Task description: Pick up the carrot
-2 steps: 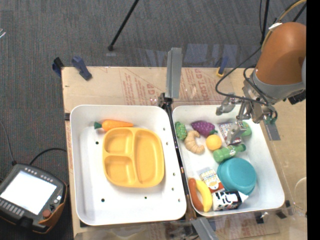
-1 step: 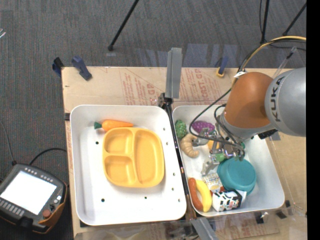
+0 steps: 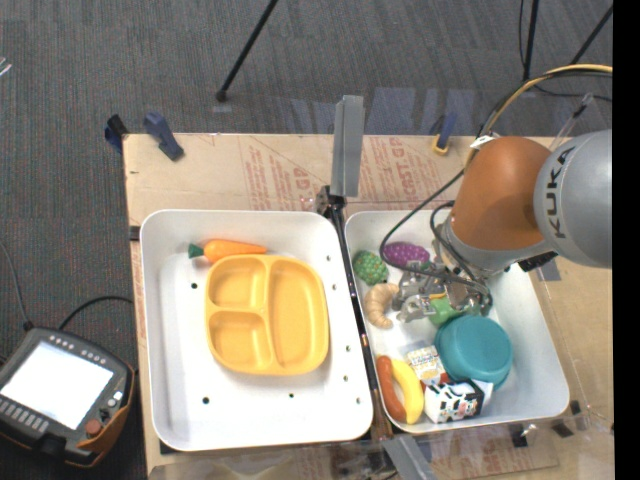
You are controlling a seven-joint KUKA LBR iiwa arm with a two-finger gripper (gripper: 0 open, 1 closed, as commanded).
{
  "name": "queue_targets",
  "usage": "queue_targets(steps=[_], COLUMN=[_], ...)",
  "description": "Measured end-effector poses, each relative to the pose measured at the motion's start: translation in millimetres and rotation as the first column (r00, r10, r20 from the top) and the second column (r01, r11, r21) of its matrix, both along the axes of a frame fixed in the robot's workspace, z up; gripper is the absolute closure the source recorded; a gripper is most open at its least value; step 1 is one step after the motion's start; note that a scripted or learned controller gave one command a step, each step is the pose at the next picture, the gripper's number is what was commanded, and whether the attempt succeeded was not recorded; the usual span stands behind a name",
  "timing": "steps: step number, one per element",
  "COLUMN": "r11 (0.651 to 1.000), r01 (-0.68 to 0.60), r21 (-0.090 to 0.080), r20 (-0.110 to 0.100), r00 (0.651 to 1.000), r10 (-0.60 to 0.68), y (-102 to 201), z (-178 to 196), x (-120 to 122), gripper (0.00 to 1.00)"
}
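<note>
In the camera view, the end effector (image 3: 432,298) hangs low in the right bin (image 3: 545,338), among the toys just above the teal bowl (image 3: 474,349). Whether it is spread or pressed together cannot be told, since the metal parts blur into the clutter beneath the orange band of the arm (image 3: 500,203); nothing can be seen pinched in it. Close around it lie a purple grape cluster (image 3: 405,254), a green bumpy fruit (image 3: 369,266) and a pale croissant-like piece (image 3: 380,305).

The carrot (image 3: 232,249) lies in the left bin (image 3: 165,368), well apart from the end effector, on its side with the green top pointing left. It touches or nearly touches the upper edge of the yellow divided plate (image 3: 267,313).

To do this step well, the arm likely needs to lift clear of the right bin's toys, cross the dividing wall, and come down over the carrot's middle. Closing across the carrot's short width seems soundest, but the plate rim sits tight against one side, so one finger has little room there and could catch the plate.
</note>
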State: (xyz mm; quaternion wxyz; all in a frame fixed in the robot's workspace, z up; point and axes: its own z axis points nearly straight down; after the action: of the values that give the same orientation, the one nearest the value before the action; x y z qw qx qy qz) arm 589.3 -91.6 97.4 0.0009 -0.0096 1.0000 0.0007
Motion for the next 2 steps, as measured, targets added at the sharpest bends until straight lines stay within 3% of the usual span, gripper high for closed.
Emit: queue_targets(steps=[1,2], r11=[0.977,0.941], r01=[-0.212,-0.339], r21=[-0.002,-0.007], r20=[0.005,0.011], r00=[0.977,0.941], r10=[0.212,0.34], y=[41,-22], z=[93,251], x=[-46,-4], gripper=[1.0,1.0])
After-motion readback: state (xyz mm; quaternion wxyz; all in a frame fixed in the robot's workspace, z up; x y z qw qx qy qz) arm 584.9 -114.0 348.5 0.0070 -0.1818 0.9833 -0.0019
